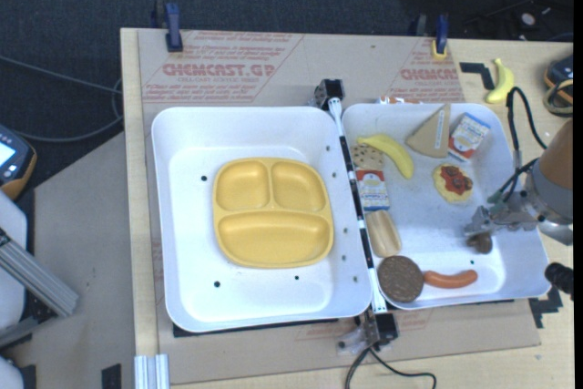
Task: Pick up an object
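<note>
My gripper (pixel 485 226) reaches in from the right and hangs low over the right side of the right bin (pixel 516 280). A small dark brown lump (pixel 480 242) sits right under its tip; whether it is gripped is unclear. In the same bin lie a banana (pixel 388 153), a tan sandwich wedge (pixel 431 134), a small milk carton (pixel 468 135), a round pizza piece (pixel 454 181), a small printed packet (pixel 372 191), a tan bread roll (pixel 383 232), a brown round patty (pixel 400 278) and an orange sausage (pixel 449 278).
The left bin (pixel 182 223) holds a yellow divided plate (pixel 271 212). A black divider rail (pixel 351 196) runs between the bins. A yellow banana-shaped item (pixel 497 81) and cables lie on the bench beyond the right bin's back right corner.
</note>
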